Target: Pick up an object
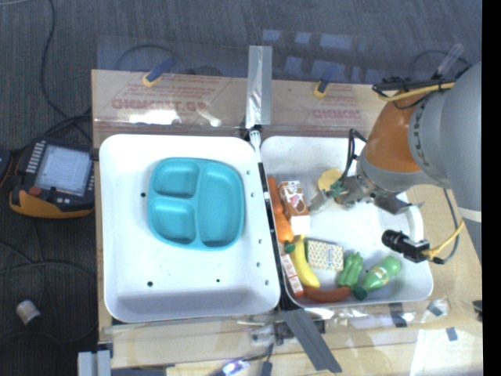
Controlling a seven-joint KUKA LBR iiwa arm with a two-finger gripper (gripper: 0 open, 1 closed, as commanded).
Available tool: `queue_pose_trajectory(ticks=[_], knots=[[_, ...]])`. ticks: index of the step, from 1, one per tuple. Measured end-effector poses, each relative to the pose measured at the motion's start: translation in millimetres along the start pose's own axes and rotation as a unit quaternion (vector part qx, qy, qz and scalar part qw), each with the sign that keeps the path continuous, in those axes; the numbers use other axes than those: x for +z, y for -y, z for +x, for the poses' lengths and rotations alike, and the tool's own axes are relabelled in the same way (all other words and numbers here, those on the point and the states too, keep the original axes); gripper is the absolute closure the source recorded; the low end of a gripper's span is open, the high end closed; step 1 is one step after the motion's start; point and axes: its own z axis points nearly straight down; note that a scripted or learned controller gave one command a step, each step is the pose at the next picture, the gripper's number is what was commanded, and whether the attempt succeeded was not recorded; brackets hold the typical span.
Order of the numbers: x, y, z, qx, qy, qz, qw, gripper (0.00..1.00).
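My gripper hangs low over the back of the right bin, under the orange band of the arm. A pale yellow round piece lies right against its left side; I cannot tell whether they touch. Along the bin's left and front lie toy foods: a small printed carton, an orange carrot, a yellow banana, a pale cracker, a red sausage, a green pepper and a green bottle.
The left bin holds a teal divided plate. A black fitting on a yellow cable hangs over the right bin's right side. A handheld pendant lies on the floor to the left.
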Motion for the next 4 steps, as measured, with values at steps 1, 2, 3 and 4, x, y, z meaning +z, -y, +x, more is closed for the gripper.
queue_pose_trajectory(ticks=[1, 2, 3, 4], knots=[[-27, -54, -67, 0.172, -0.007, 0.012, 0.985, 0.0], [6, -55, -43, 0.123, -0.005, 0.008, 0.9924, 0.0], [5, -73, -87, 0.197, -0.018, 0.013, 0.9801, 0.0], [5, -40, -50, 0.175, -0.007, 0.008, 0.9845, 0.0]])
